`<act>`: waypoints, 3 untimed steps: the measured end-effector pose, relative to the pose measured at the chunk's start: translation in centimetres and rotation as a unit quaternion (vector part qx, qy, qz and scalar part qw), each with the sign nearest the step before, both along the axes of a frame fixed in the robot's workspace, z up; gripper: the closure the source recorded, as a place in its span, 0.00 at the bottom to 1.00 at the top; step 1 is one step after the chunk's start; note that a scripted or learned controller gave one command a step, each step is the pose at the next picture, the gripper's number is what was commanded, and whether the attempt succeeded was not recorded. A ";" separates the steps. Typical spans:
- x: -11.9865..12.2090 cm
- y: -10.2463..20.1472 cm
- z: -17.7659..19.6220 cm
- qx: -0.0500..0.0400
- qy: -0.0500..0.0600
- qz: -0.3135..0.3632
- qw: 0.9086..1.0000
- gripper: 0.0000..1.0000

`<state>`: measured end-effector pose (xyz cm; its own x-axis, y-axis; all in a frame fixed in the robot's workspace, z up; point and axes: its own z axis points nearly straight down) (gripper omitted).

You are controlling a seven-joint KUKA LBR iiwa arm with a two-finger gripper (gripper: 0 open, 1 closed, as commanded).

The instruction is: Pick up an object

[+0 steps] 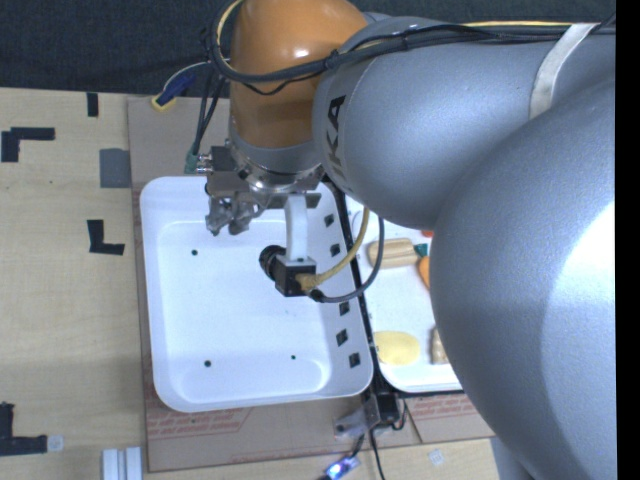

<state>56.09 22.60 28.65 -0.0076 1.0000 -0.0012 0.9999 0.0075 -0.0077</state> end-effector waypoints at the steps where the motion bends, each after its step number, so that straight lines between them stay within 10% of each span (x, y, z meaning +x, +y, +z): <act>1: 1.6 0.8 14.4 0.004 -0.011 -0.002 1.000 1.00; 2: 4.2 -0.6 25.6 0.002 -0.010 -0.003 1.000 1.00; 3: -0.8 0.8 18.4 -0.001 0.001 -0.002 1.000 1.00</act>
